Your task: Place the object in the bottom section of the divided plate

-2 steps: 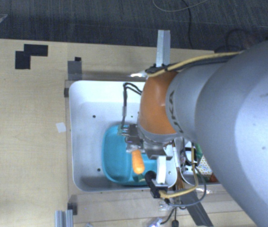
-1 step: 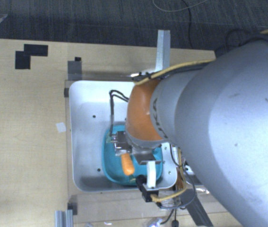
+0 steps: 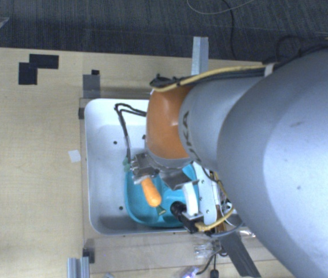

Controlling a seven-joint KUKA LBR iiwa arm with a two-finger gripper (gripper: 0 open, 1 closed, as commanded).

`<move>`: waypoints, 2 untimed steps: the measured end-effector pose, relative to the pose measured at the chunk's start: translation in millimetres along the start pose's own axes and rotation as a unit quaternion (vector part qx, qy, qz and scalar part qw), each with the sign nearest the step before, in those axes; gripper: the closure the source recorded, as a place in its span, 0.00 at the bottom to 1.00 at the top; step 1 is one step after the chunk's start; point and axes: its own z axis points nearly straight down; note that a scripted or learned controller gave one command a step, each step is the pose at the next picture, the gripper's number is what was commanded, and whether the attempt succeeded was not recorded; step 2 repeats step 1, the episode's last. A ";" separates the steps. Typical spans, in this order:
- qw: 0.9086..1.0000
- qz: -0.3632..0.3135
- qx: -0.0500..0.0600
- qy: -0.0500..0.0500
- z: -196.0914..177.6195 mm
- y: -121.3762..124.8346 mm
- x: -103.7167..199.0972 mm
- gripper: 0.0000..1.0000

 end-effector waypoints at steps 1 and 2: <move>1.000 0.000 0.000 0.000 -0.1 0.0 -0.1 0.00; 1.000 0.000 0.000 0.000 -0.1 0.0 -0.1 0.00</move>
